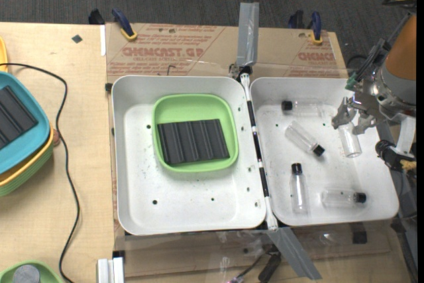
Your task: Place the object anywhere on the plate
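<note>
Camera view: you looked down on a table carrying two white bins side by side.
Step in hand: you were at the lift stage; carrying the object to the plate was, by judgement, not yet done.
Task object: the held vial (350, 142), clear, stood nearly upright over the right bin (371, 210), near its right wall.
Jaws: they were closed narrow on the upper end of the held vial, and its body hung below them.
Arm: the arm (397, 69) reached in from the right edge.
Plate: the green plate (159, 117) sat in the left bin (132, 195), with a dark ridged insert (196, 141) on it.
Other items: three loose vials (301, 138) (298, 187) (343, 197) lay flat in the right bin.
Next move: you needed to carry the vial left across the divide between the bins, well clear of both rims, then lower it over the plate before release.
Risk: the clear, smooth vial could have slipped, in your judgement.
</note>
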